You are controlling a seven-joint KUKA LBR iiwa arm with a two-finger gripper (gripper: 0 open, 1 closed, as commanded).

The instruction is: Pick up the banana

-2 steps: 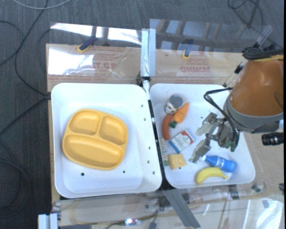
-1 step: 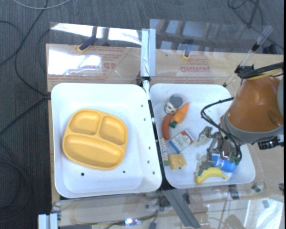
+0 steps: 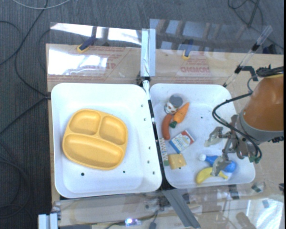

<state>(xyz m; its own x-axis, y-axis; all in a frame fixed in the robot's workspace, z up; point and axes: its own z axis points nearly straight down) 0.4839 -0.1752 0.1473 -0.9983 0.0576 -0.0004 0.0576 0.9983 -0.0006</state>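
A: Where's the banana [image 3: 206,174]?

B: Right bin [image 3: 200,92], near edge, lying flat next to the near-right corner. A blue thing [image 3: 224,164] sits touching its right end, slightly on top by the look of it.

A: Gripper [image 3: 224,163]?

B: Low over that same near-right corner, right above the blue thing and the banana's right end. The fingers are lost in clutter there, so I cannot tell how they stand. Nothing visibly held.

A: Why is the arm there?

B: My read: it's lined up for the banana, coming in from the right. Its orange band [image 3: 267,104] hangs over the bin's right wall, wrist angled down and left.

A: Risk?

B: The blue thing crowds the grasp spot, so a close could catch it instead, or both. The bin wall is also just beside, leaving little room for a finger on that side.

A: Rest of the bin?

B: A carrot [image 3: 174,118] lies slanted in the middle, with a grey round piece [image 3: 174,102] at its far end. A small carton [image 3: 181,141] and a yellow cube [image 3: 176,161] sit nearer, left of the banana. All well apart from the gripper, so they don't matter.

A: Left bin [image 3: 62,128]?

B: It holds a yellow tray [image 3: 95,138] with three compartments. Not involved.

A: Progress?

B: Banana still on the bin floor, not lifted yet.
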